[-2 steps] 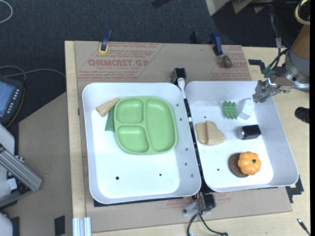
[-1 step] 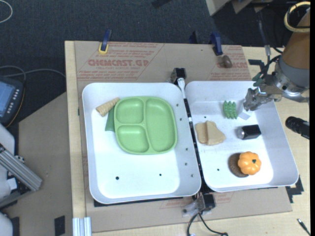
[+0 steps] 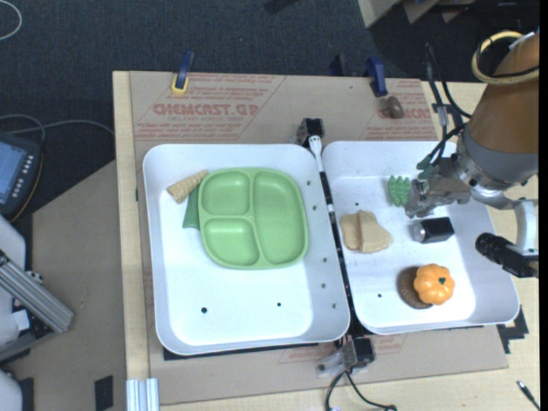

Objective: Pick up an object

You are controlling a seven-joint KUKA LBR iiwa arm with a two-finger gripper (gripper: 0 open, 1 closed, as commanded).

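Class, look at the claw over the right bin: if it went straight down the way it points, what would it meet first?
Probably the small black block, which lies just beneath the claw. The green toy sits close beside it, so from this slanted view depth is uncertain.

Two bins side by side on the bench (image 3: 257, 101), touching down the middle of the frame. Left bin (image 3: 223, 315) has a divided tray (image 3: 254, 217) in its upper half, with a little wedge thing (image 3: 186, 187) just off the tray's upper left corner. Right bin (image 3: 377, 311): a flat lump (image 3: 365, 232) near its left wall, a pumpkin (image 3: 432, 284) toward the lower right, a spiky toy (image 3: 398, 189) up top, and a small block (image 3: 433, 229) between the toy and pumpkin. The gripper (image 3: 426, 197) sits just right of the spiky toy, directly above the block.
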